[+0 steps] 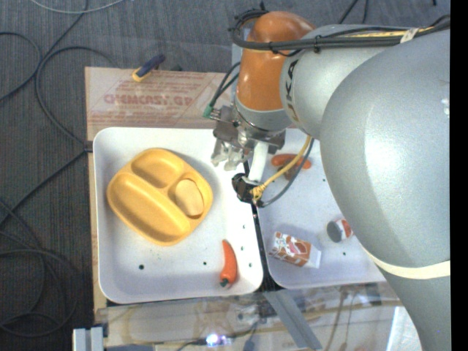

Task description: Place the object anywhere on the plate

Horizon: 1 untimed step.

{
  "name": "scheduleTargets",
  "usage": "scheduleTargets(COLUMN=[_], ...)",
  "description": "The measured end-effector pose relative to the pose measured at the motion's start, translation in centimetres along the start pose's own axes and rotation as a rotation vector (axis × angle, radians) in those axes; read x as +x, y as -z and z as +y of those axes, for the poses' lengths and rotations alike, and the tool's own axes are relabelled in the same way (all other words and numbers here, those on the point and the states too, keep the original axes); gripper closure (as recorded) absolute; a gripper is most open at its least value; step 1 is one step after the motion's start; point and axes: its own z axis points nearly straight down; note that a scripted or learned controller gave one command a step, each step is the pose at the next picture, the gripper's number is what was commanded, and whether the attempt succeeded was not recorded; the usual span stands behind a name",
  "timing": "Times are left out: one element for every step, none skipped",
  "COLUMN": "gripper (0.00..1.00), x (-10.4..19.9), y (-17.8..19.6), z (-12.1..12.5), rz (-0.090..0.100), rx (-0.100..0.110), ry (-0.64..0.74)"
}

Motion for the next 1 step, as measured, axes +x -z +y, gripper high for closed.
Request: scheduleTargets(gripper=[0.00], x=[0.00], y=[-0.01], z=[-0.01], rz=[0.000], rx=[0.000], ry=[0.000])
